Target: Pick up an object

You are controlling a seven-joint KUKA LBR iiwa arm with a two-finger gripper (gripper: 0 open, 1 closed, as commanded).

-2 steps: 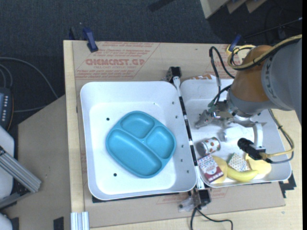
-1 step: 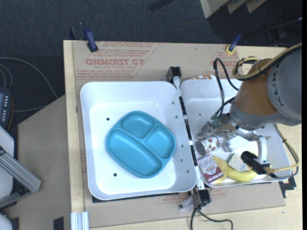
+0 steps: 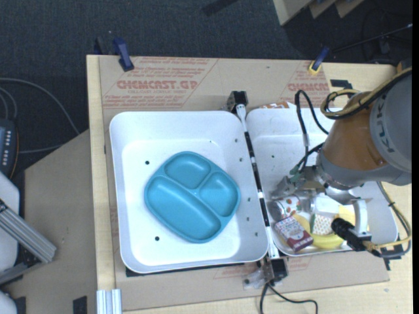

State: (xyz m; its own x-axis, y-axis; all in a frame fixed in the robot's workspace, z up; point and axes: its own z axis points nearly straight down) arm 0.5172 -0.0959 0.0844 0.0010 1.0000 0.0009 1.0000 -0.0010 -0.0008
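Broadly, surface [image 3: 163,77]: carries 2 white bins side by side, keeping the items corralled.
Arm [image 3: 366,142]: reaches in from the right, bent low over the right bin [image 3: 275,136].
Blue tray [image 3: 191,195]: alone in the left bin [image 3: 131,175].
Objects: small packet [image 3: 292,231] and yellow piece [image 3: 325,241] clustered at the right bin's near end.
Pincer [image 3: 308,182]: down among them; its state cannot be told.

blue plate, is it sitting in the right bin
No, the blue plate lies in the left bin, by itself.

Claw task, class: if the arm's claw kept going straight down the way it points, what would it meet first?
Probably the clutter in the right bin: the claw hangs over small packets beside a yellow banana. Which item comes first is unclear, since depth is hard to read.
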